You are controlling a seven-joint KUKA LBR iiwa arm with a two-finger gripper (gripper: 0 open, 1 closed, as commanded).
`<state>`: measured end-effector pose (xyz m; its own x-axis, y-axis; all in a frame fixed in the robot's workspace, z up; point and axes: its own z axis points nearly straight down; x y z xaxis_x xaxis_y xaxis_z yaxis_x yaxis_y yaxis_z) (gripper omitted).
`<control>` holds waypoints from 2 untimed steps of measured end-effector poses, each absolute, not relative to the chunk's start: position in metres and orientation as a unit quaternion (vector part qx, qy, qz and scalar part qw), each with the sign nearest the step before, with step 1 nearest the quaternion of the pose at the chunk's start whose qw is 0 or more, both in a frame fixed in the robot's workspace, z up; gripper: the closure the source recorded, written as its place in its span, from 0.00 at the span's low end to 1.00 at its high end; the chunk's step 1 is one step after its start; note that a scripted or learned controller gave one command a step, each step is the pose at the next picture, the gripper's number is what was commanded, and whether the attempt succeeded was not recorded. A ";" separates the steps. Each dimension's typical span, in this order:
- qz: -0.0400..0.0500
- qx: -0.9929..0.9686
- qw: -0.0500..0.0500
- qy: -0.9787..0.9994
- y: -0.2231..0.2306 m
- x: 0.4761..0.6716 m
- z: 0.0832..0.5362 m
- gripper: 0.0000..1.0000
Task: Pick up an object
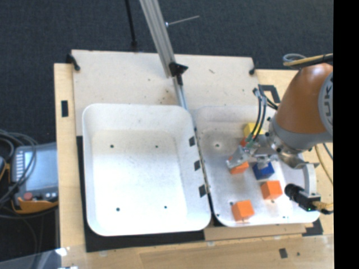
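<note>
Reaching in from the right, our arm (303,102) hangs over the right bin (216,128), gripper (242,160) low near its middle with bare floor toward the left wall; the left bin (140,167) lies open beside it. An orange block (239,167) sits at the fingertips, but we cannot tell whether they grip it. A blue block (263,170) touches it, a yellow one (250,130) lies behind, and two orange cubes (271,189) (243,210) sit near the front rim.

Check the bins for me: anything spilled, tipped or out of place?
Nothing stands out. The orange blocks, blue block and yellow block all lie inside the right bin, none over its rim. The gripper is down among them.
</note>
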<state>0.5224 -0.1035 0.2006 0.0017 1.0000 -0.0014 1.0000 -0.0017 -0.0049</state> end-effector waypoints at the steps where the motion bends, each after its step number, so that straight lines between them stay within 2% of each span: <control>1: 0.002 -0.708 0.001 -0.706 -0.109 0.522 0.158 0.00; 2: 0.002 -0.708 0.001 -0.706 -0.120 0.523 0.109 0.00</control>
